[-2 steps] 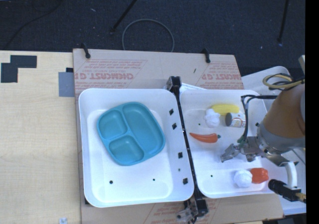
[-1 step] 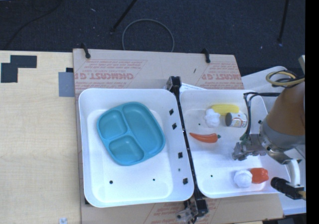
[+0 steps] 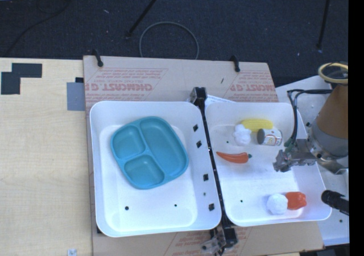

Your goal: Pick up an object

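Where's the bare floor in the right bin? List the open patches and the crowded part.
In the right bin, floor is bare between the orange pepper and the white ball, along the lower-left. Crowded: the top, where the yellow piece, small jar and white lump cluster; the gripper hangs at the right.

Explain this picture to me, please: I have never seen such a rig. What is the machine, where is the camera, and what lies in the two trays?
One camera looks down at a slant on two shallow white bins. The robot arm reaches in from the right; its gripper hangs over the right bin, with nothing visibly between its jaws. The left bin holds a blue divided plate. The right bin holds a yellow object, a small jar, a white lump, an orange carrot-like toy and a white-and-orange piece.
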